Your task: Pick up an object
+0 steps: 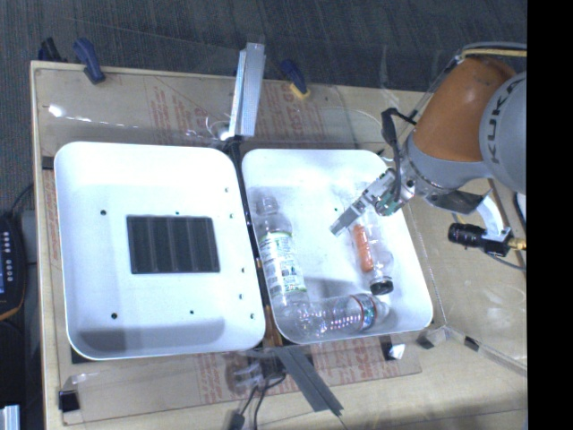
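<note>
The left bin [89,186] carries a dark ridged panel [173,245]. In the right bin [304,164] lie an upright-labelled bottle [279,256], a second clear bottle [336,315] and an orange-filled bottle [368,253], all loose for picking. The gripper [349,215] hovers above, gripping nothing; whether it's open or closed, I cannot tell.

Grey arm [506,124]; orange band; black cables; slim metallic pincer [343,222].

The arm [466,124] reaches in from the right, its gripper [345,220] angled down-left.
</note>
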